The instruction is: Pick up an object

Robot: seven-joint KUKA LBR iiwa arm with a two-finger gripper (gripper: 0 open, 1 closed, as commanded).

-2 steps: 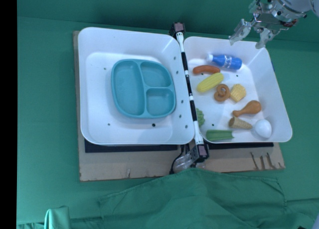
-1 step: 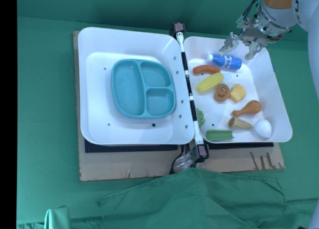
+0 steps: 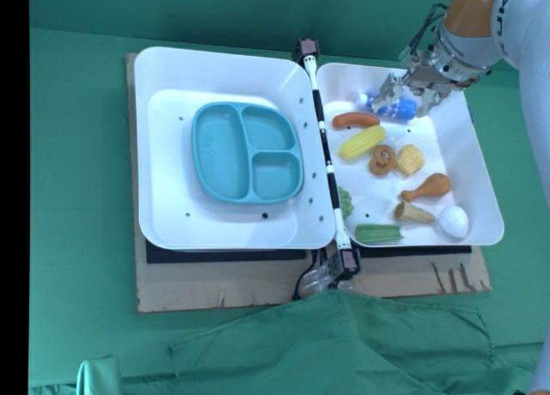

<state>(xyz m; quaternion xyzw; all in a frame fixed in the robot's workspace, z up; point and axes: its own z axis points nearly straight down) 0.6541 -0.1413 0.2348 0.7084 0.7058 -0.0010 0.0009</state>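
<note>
Now my claw (image 3: pixel 402 101) hangs over the far part of the right bin (image 3: pixel 478 170), reaching in from the right with the orange band above my wrist. My fingers (image 3: pixel 384 93) stand a little apart, and a blue thing (image 3: pixel 399 109) sits right at their tips; I cannot tell whether they grip it or merely touch it, nor what it is.

Just beside the blue thing, toward the divider, lies a sausage (image 3: pixel 355 119). Near it on the close side is a corn cob (image 3: pixel 362 142), lying at a slant. A pretzel (image 3: pixel 383 160) touches a small yellow waffle piece (image 3: pixel 410 160). Closer to the front lie a drumstick (image 3: pixel 428 186), a cone (image 3: pixel 413 211) and a white egg (image 3: pixel 453 221) in the near right corner. A green pod (image 3: pixel 379 233) lies along the front wall, and a leafy green bit (image 3: pixel 345 202) rests against the divider.

The left bin (image 3: pixel 163 170) holds a teal tray (image 3: pixel 247 151) with three compartments, lying flat near its middle. Both bins rest on cardboard (image 3: pixel 215 286), with green cloth (image 3: pixel 344 346) bunched in front.
</note>
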